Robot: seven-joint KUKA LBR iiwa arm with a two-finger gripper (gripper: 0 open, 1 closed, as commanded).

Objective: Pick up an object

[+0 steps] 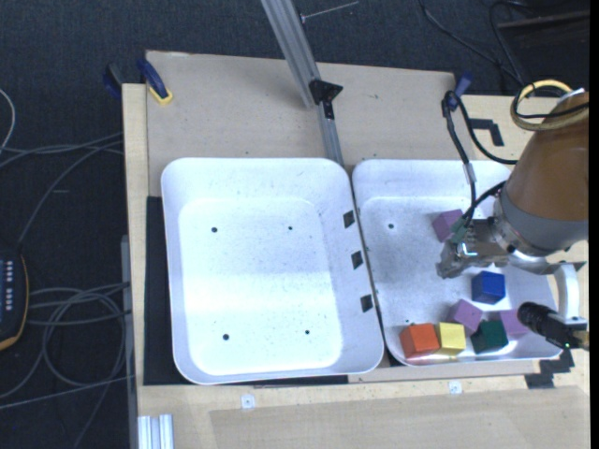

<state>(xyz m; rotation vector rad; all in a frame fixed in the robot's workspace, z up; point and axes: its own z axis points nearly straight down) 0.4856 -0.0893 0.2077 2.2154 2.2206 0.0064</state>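
Bench point(281, 410): pale wood board, flat, matte, on dark carpet. A grey metal rail point(295, 45) slants down from the top to the seam between the two bins.

Left bin point(178, 251): shallow white plastic tray, rounded corners, faint speckle, four small dark dots on its floor. Right bin point(393, 195): same make, butted against the left one, three dark clips along the shared edge.

My arm point(552, 176): smooth rounded casing, orange band above a grey wrist, coming in over the right bin's right side with a black cable looping down to it.

My gripper point(460, 255): metal, angular, low over the middle of the right bin. I cannot tell whether it is spread or closed; nothing shows held in it.

Blocks, all small, hard-edged, in the right bin:
- purple block point(447, 224), just beside the gripper, upper left of it.
- blue cube point(488, 287), just below and right of the gripper.
- Row along the near edge: orange cube point(421, 339), yellow cube point(452, 337), dark green block point(489, 337), close together.
- lilac block point(466, 312), tilted, above yellow and green blocks.
- Another lilac piece point(514, 323), right of green.
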